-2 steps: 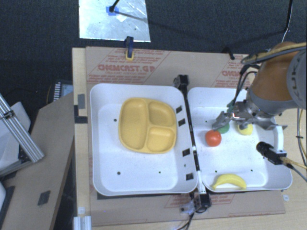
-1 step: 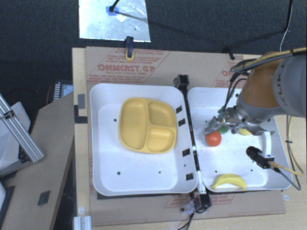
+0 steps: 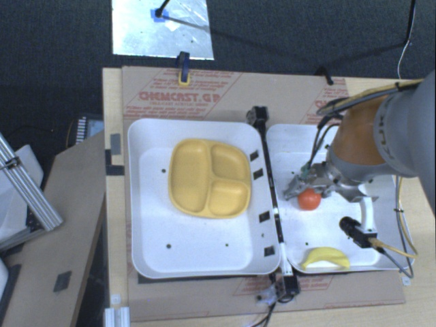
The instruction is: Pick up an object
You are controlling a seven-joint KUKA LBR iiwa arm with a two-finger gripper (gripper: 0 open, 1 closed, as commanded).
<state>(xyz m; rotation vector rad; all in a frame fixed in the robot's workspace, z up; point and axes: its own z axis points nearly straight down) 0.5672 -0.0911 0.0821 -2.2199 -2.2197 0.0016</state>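
Orange ball sits touching gripper in right bin; can't tell its grip state. Yellow banana lies near the front rim.

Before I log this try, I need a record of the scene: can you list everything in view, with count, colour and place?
bins: 2, white, side by side on the bench
divided plate: 1, yellow, in the left bin, near its middle
ball: 1, orange-red, in the right bin, right at the gripper
banana: 1, yellow, at the near edge of the right bin
black clips: several, along the seam between the bins
cardboard sheet: 1, brown with red print, under the bins
foil sheet: 1, silvery with a blue tape bit, on the dark floor beyond the bench
arm: 1, grey with orange band, reaching in over the right bin
gripper: 1, low over the ball; grasp not discernible
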